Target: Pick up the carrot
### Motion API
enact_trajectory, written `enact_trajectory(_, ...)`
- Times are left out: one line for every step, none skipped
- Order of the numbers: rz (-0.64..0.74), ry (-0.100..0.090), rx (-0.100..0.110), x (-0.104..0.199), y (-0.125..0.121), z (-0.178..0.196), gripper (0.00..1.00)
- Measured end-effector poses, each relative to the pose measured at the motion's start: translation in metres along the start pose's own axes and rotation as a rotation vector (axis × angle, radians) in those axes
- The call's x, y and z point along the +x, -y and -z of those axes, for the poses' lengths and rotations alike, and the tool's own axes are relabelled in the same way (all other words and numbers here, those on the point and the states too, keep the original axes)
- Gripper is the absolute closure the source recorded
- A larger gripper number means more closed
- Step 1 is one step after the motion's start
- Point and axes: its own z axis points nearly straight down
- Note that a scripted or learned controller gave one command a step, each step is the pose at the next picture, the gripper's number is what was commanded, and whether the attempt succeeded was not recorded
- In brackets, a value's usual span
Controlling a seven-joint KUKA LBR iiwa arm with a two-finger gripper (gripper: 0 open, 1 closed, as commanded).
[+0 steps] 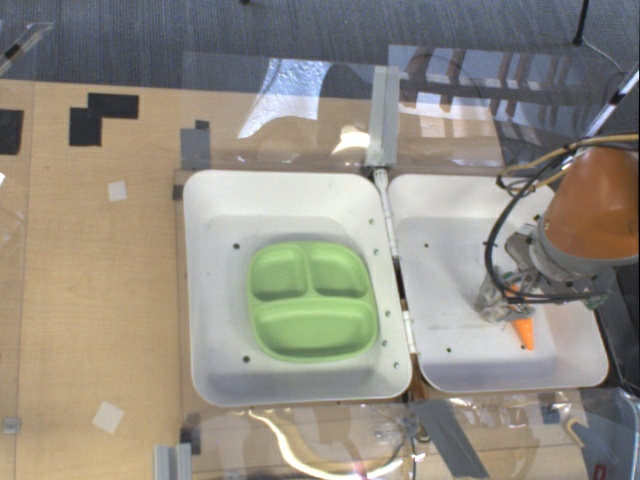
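Note:
A small orange carrot (526, 333) lies on the floor of the right white bin (450, 268), near its front right corner. My gripper (503, 304) is low in that bin, directly up-left of the carrot and touching or nearly touching its upper end. The grey wrist and orange band (592, 213) hang over the gripper and hide part of it. The carrot's pointed lower end sticks out from under the gripper toward the front of the bin.
The left white bin (215, 268) holds a green divided plate (310, 300) in its middle. A raised divider (392, 268) separates the two bins. Black cables (500, 238) loop off the wrist over the right bin.

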Motion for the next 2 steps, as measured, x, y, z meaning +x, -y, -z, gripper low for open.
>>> enact_trajectory(-0.144,0.004,0.002,0.0293,-0.0116,0.0009,0.00)
enact_trajectory(-0.418,-0.002,0.004,0.0293,-0.0191,0.0010,0.00)
